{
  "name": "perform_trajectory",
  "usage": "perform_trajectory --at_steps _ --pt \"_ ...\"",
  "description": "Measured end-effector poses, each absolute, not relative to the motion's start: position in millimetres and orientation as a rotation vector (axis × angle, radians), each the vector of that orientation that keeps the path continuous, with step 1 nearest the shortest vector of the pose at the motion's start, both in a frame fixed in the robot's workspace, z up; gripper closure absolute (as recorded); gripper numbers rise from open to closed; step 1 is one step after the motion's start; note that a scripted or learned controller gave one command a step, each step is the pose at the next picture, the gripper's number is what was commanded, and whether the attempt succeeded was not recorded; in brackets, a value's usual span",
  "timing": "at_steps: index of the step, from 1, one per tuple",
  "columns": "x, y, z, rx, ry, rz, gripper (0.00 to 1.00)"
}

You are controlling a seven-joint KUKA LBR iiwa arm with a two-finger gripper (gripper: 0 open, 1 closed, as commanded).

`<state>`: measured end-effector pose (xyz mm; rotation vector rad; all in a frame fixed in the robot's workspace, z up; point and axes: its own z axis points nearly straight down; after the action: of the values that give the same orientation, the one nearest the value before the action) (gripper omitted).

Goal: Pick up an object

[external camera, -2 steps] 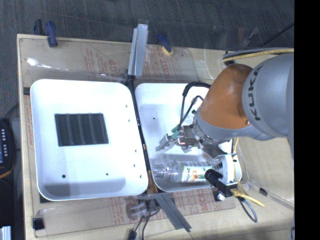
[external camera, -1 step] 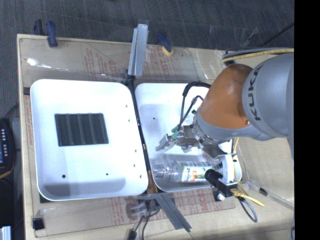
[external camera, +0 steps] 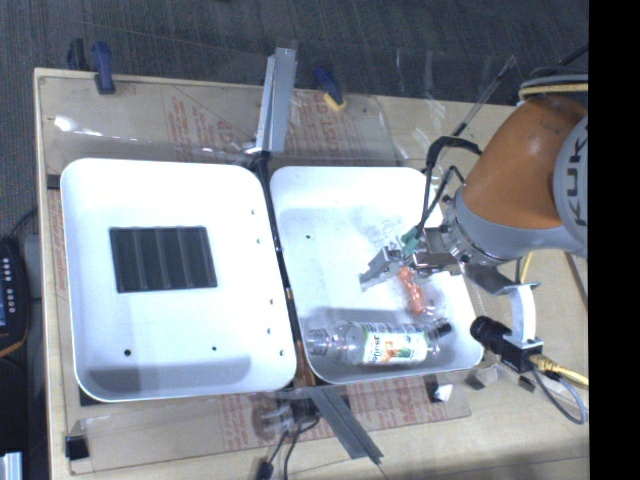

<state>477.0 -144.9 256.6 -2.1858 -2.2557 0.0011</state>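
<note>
My gripper (external camera: 388, 266) hangs low over the middle of the right bin (external camera: 300, 198), reaching in from the right. Just below and right of it lies a small orange object (external camera: 411, 288), touching or nearly touching the gripper's tip; I cannot tell whether it is held. A clear plastic bottle (external camera: 375, 344) with an orange and green label lies on its side along the bin's near wall. A faint clear wrapper-like item (external camera: 383, 230) lies just above the gripper.
The left bin (external camera: 90, 358) holds a dark ribbed rectangular pad (external camera: 163, 258). A grey metal bar (external camera: 275, 98) stands behind the bins, with blue clamps at the bench's far edge. Cables and a black fitting (external camera: 500, 340) sit right of the right bin.
</note>
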Motion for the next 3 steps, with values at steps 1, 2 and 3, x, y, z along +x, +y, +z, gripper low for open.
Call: perform_trajectory --at_steps 1,2,3 --pt "475.4 -171 162 -1.905 -2.49 0.003 0.0" --pt "508.7 -200 182 -1.848 -2.54 0.0 0.0" --pt "525.4 -209 170 -1.854 -2.536 0.001 0.0"
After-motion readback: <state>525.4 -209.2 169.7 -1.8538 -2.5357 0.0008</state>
